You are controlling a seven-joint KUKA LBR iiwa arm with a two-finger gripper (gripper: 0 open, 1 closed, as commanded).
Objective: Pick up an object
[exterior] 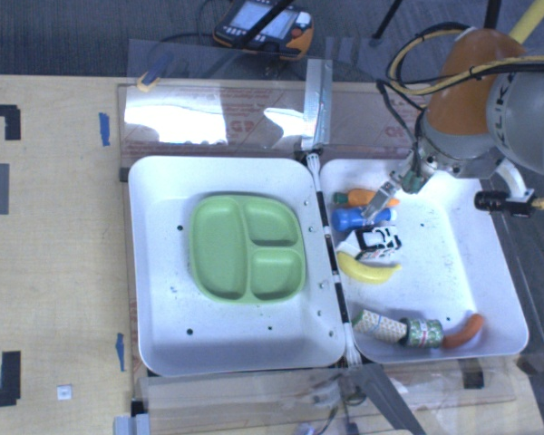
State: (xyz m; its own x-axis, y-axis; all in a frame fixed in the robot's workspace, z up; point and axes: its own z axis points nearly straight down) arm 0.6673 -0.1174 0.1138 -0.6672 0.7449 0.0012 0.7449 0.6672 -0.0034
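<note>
We take the metal divider (318, 234) between the two bins as our landmark and read from the left. Far left of it we see the pale wooden desk (54, 243), bare apart from black corner marks and bits of blue tape. Just left of the divider lies the left bin (163, 333), and in its middle sits a green compartment plate (249, 247), three sections, with a broad white margin of bin floor on every side of it. Behind that bin, a clear plastic sheet (208, 116) lies flat, and beyond it a handheld controller (258, 24) rests at the back.

Right of the divider is the right bin (490, 270). Its things crowd the side nearest the divider: an orange piece (358, 196) at the back, a blue toy (349, 219) touching it in front, then a black-and-white object (381, 240), then a yellow banana (367, 270). Along the front rim lie a patterned tube (394, 328) and a reddish sausage (464, 330), end to end. The far-right half of this bin's floor is open.

The gripper (378, 208) comes down at a slant from the arm (490, 107), its tip over the blue toy and the orange piece. We cannot tell whether the fingers are open or closed, nor whether they hold anything.
</note>
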